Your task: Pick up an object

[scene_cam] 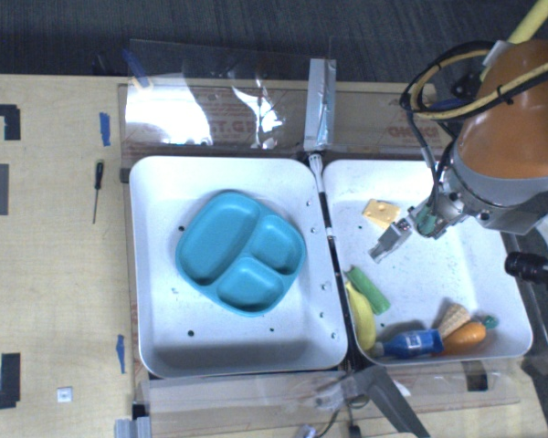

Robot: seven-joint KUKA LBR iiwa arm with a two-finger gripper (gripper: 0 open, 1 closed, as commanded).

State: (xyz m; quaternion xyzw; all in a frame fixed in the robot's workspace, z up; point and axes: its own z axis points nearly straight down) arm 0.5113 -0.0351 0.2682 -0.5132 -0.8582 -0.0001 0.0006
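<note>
The right bin (493, 272) holds several small objects. A yellow wedge (381, 212) lies near its back left. A green piece (369, 290) and a yellow banana (362, 318) lie along its left wall. Along the front lie a blue bottle (411, 343), a tan cone (452, 316) and an orange carrot (467, 334). My gripper (384, 247) hangs over the bin's left half, slanting down to the left, just right of and below the yellow wedge and above the green piece. Nothing shows in its grasp.
The left bin (155, 199) holds a blue divided plate (242, 249). A ridge (327, 245) separates the two bins. Clear plastic sheeting (228, 108) and a metal bar (319, 103) stand behind them. The arm's bulky orange-banded wrist (511, 144) overhangs the right bin's back right.
</note>
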